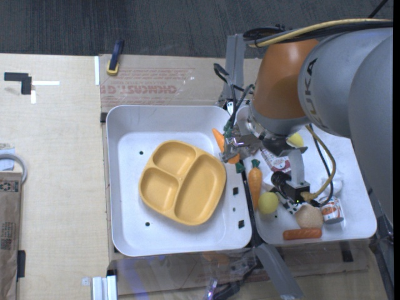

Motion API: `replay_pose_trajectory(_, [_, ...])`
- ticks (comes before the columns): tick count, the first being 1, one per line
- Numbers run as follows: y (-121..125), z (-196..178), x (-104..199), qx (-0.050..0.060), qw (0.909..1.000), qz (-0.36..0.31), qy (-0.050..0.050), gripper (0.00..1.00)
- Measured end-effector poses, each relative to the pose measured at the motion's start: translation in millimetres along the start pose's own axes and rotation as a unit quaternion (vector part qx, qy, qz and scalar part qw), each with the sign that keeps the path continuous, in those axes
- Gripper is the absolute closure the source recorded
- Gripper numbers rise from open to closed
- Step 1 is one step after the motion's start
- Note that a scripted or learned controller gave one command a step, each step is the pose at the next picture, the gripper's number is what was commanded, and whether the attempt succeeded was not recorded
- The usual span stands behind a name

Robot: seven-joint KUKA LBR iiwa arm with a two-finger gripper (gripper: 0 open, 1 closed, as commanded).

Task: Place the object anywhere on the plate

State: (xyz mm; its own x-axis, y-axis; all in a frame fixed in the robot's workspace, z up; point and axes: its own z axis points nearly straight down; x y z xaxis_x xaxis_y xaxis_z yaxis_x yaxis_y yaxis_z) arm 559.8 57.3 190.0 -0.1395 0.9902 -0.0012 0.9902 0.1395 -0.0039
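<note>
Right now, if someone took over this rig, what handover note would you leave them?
Gripper: at the right rim of the left bin, an orange carrot-like piece at its tip; grip not confirmed.
Yellow divided plate: in the left bin, nothing on it.
Right bin: toy carrot, lemon, sausage, small can, other toy food.
Done: nothing placed.
Left: get the object onto the plate.

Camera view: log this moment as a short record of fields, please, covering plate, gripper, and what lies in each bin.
plate: yellow divided plate, nothing on it, in the left bin
gripper: gripper over the wall between the bins, beside an orange piece; grip unclear
right bin: right bin has carrot, lemon, sausage, small can
task state: not done
</note>
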Motion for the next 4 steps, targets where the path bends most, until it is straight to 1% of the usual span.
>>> replay_pose_trajectory(1, [24,-1,7,-0.001,0.9971,-0.076,0.000,1.00])
replay_pose_trajectory(2, [24,-1,7,-0.001,0.9971,-0.076,0.000,0.00])
replay_pose_trajectory(3, [24,-9,5,-0.001,0.9972,-0.075,-0.001,1.00])
replay_pose_trajectory(4, [-27,-19,39,-0.001,0.9737,-0.228,0.000,1.00])
